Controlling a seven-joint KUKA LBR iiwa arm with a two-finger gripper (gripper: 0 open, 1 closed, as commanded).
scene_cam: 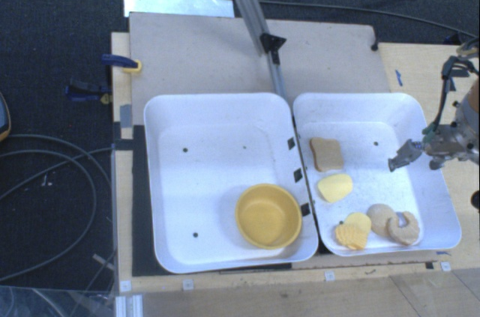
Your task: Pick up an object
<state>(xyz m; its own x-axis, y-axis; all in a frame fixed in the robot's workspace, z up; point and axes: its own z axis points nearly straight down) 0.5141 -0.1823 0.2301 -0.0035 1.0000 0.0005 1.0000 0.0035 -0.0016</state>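
Objects for picking, all in right bin (431, 130), none lifted: tan bread slice (327, 153), pale yellow piece (334, 187), ridged yellow piece (352, 231), beige pieces (395, 222). Gripper (409, 153) over that bin's right side, nothing visibly held; jaw opening cannot be told. Left bin (161, 121): yellow bowl (268, 215). Pick outstanding.

Both bins (225, 113) are white. The bowl (268, 215) in the left one is yellow. In the right bin, the toast slice (327, 153) is brown, the wavy chip (351, 235) yellow, the pretzel (405, 227) tan.
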